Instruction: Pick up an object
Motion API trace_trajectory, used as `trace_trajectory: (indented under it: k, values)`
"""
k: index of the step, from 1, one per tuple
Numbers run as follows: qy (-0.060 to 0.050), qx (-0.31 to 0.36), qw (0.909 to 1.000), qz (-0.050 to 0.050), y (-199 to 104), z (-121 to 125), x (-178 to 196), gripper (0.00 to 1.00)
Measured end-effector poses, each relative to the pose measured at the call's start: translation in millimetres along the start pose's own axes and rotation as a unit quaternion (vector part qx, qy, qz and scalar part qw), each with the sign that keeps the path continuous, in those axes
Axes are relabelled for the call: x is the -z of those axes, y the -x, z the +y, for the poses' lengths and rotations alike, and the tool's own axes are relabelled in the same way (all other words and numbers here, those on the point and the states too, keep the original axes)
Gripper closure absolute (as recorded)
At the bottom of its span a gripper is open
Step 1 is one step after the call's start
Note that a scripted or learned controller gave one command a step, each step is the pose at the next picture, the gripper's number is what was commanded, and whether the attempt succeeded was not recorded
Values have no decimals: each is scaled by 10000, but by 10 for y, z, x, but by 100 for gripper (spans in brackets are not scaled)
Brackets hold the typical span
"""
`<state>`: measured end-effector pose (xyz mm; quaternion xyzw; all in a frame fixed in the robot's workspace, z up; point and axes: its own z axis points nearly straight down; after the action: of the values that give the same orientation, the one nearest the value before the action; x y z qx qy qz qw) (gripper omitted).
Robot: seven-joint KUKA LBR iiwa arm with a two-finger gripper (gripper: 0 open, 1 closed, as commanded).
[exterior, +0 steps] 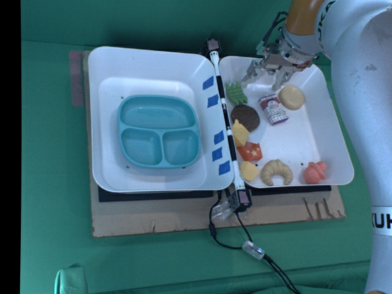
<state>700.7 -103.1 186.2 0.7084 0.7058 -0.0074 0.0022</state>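
Green cloth covers the bench (pixel 55 164) under two white bins. Over the right bin's (pixel 331 133) far edge, the gripper (pixel 268 73) hangs with fingers spread, holding nothing, near a red can (pixel 273 109).

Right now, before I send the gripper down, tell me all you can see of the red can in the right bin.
The red can is a small toy soup tin with a white label band and pale ends, seemingly plastic. It lies on its side, tilted, on the right bin floor, beside the round yellow bun and just below the gripper, apart from the brown cookie.
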Motion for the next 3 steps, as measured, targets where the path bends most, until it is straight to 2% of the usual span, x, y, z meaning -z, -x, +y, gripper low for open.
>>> trace_trajectory:
  k: [1, 2, 3]
  values:
    - [114, -20, 9999, 21, -32, -358, 8, 0]
    - [114, -9, 9999, 32, -51, -197, 6, 0]
    - [130, -18, 9999, 24, -49, -502, 10, 0]
